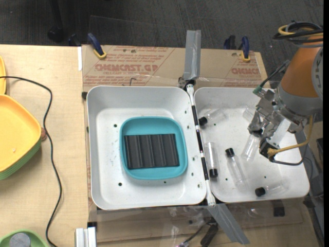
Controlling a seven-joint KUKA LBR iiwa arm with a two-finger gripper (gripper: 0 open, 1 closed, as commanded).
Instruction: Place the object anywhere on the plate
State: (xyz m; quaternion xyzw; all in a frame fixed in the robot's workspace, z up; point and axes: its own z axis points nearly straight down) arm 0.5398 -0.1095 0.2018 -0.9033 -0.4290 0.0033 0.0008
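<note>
A teal plate (153,149) with a dark ribbed centre lies in the left bin (103,138). Several clear vials with black caps lie scattered in the right bin (293,184): one (210,155) along its left wall, one (234,164) near the middle, one (212,117) at the upper left, one (269,190) at the front. Another clear vial (250,148) lies just below my gripper (261,134). The gripper hangs low over the right bin's right half, well away from the plate.
A divider strip (198,138) runs between the two bins. Cardboard (133,66) with clamps backs the bins. Yellow and green dishes (15,138) and a black cable (49,138) sit on the wooden table to the left.
</note>
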